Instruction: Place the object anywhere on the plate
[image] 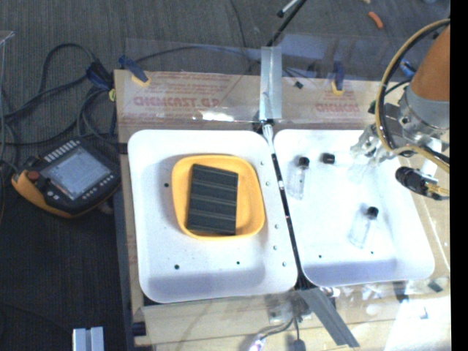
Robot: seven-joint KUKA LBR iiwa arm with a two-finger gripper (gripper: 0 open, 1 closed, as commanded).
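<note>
A yellow square plate (252, 196) sits in the left white bin (146, 196). A dark ribbed rectangular block (213, 199) lies flat on the plate, roughly in its middle. My gripper (368, 146) hangs over the far right part of the right bin (409, 262), well away from the plate and the block. I see nothing held in it. The arm's grey wrist and orange band (431, 72) rise above it at the right edge.
Two small clear vials with black caps lie in the right bin: one (298, 175) near its left wall, one (362, 227) near the middle. A loose black cap (327, 158) lies at the back. A pendant (69, 175) rests left of the bench.
</note>
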